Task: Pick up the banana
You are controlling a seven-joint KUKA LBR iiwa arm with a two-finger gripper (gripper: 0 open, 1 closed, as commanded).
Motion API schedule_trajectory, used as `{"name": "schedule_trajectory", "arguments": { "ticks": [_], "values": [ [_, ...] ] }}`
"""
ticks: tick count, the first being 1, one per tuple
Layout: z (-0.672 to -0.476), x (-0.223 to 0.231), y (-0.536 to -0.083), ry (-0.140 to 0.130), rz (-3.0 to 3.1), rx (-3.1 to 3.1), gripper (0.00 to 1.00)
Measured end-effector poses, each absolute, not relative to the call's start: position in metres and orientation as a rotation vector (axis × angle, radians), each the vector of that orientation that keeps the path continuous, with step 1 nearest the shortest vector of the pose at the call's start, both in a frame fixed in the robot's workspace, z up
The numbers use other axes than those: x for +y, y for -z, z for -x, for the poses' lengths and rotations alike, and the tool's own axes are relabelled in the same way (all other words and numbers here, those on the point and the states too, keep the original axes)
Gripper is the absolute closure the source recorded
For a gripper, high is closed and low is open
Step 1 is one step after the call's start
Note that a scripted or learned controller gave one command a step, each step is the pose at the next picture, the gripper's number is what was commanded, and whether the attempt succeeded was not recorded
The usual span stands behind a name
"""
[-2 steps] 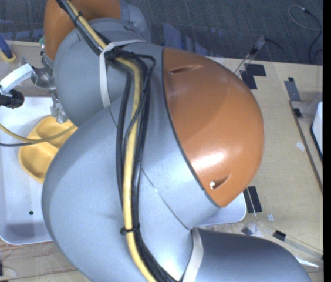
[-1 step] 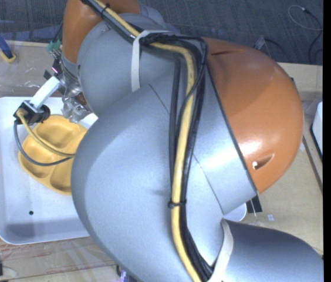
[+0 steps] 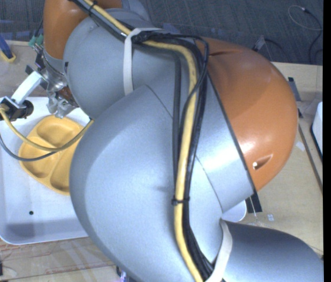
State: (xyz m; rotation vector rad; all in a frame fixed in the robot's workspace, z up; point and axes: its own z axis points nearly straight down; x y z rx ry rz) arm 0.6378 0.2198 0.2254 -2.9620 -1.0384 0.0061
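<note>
- The banana cannot be told apart for sure: the one yellow thing to see is a broad yellow shape (image 3: 48, 151) with a dip in its middle, lying in the upper half of the left bin (image 3: 13, 228) (it may be a dish rather than fruit).
- The arm's big grey body covers the right side of that yellow shape.
- The gripper (image 3: 58, 103) hangs just above the shape's upper edge, near the bin's far rim; whether it touches the shape cannot be told, nor whether it is released or clenched.
- A black and yellow cable (image 3: 2, 135) loops from the gripper's side down over the bin's left part and along the yellow shape.
- The bin's near floor is bare white but for a small dark dot (image 3: 31, 212).
- The arm (image 3: 154, 157), with its orange band (image 3: 253, 116), reaches in from the right.
- The bin stands on a pale wooden bench (image 3: 36, 263); a small blue thing (image 3: 3, 47) lies at the bench's far left corner.
- Beyond the bench is dark floor (image 3: 212, 4).
</note>
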Motion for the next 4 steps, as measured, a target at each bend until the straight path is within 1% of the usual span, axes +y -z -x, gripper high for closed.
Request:
{"name": "schedule_trajectory", "arguments": {
  "ticks": [1, 2, 3, 4],
  "values": [
    [-0.648, 0.22, -0.226, -0.005, 2.925, -1.14, 1.0],
    [-0.622, 0.219, -0.218, -0.012, 2.914, -1.164, 1.0],
    [-0.632, 0.219, -0.228, -0.001, 2.957, -1.06, 1.0],
    [-0.646, 0.22, -0.225, -0.001, 2.945, -1.089, 1.0]
  ]
}}
